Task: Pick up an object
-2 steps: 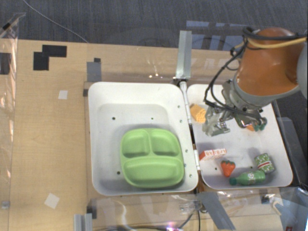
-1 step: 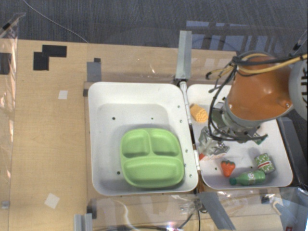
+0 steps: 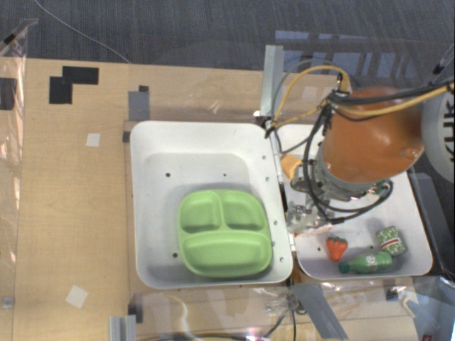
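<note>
In the right bin (image 3: pixel 419 258) lie a small red strawberry-like toy (image 3: pixel 337 248), a green bottle (image 3: pixel 366 263) and a small green and white can (image 3: pixel 390 239). A yellow-orange object (image 3: pixel 290 166) peeks out at the bin's left wall, mostly hidden by the arm. The arm's orange band and wrist (image 3: pixel 370 144) hang over the right bin's left half. My gripper (image 3: pixel 307 215) reaches down near the bin's left wall, just left of and above the red toy. Nothing shows as held.
The left bin (image 3: pixel 156 155) holds a green three-compartment plate (image 3: pixel 225 231) in its front half. Cables (image 3: pixel 306 84) loop above the arm. The wooden bench (image 3: pixel 64 204) stretches to the left.
</note>
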`<action>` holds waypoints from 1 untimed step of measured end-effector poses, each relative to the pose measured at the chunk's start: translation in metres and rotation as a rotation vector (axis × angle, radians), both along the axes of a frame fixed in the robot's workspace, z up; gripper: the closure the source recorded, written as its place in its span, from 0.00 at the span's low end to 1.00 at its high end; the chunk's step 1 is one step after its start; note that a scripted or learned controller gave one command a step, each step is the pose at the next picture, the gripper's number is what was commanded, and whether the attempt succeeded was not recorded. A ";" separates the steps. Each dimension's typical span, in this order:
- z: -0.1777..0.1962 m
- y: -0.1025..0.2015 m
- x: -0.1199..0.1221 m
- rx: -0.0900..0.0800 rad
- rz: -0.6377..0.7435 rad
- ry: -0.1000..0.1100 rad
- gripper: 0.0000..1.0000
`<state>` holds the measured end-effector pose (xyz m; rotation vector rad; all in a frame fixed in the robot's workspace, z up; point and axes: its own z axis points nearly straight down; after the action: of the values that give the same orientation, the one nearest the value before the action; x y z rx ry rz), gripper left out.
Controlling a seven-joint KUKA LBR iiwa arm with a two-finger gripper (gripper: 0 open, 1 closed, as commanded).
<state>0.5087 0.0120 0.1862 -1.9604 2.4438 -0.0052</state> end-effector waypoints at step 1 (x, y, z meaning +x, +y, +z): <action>-0.001 0.002 -0.021 -0.002 0.251 0.004 1.00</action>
<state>0.4881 0.0143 0.1848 -2.2538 2.1822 -0.0021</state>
